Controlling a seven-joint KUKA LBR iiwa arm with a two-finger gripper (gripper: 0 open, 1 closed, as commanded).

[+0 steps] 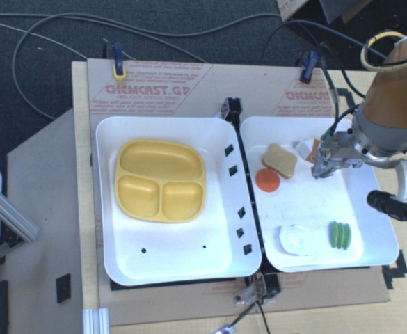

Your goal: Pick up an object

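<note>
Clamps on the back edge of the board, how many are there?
2: a blue and yellow clamp at the back left, a blue clamp at the back right. The arm may hide more.

On the worktop two bins sit side by side. The left bin holds a divided tray toward its back left. In the right bin, my hand hangs near the back, with a sponge to its left, a ball just in front of the sponge, and a lid and pod near the front.
</note>
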